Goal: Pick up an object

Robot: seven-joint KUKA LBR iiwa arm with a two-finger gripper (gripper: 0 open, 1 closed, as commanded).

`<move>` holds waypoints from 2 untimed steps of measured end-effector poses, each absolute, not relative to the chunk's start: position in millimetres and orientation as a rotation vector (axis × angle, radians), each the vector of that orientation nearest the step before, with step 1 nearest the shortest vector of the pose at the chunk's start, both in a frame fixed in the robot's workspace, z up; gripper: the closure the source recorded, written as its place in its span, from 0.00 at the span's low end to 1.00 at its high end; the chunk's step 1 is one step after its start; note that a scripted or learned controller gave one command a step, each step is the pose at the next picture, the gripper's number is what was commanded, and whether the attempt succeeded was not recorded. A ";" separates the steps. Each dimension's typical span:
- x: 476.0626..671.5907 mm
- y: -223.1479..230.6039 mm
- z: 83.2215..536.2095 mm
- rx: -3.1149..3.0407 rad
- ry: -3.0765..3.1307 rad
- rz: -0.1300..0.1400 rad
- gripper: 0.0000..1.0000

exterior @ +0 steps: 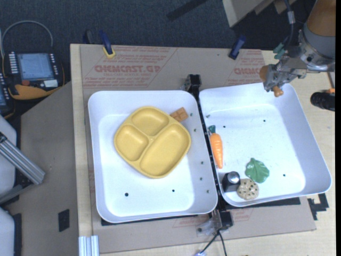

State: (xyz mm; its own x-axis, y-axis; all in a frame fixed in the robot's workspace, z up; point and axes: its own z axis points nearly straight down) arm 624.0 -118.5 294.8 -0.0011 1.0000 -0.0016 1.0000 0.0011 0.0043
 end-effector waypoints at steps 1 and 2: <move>601.7 -72.9 293.5 2.219 2.229 -0.001 1.00; 582.9 -22.3 287.5 2.219 2.229 -0.002 1.00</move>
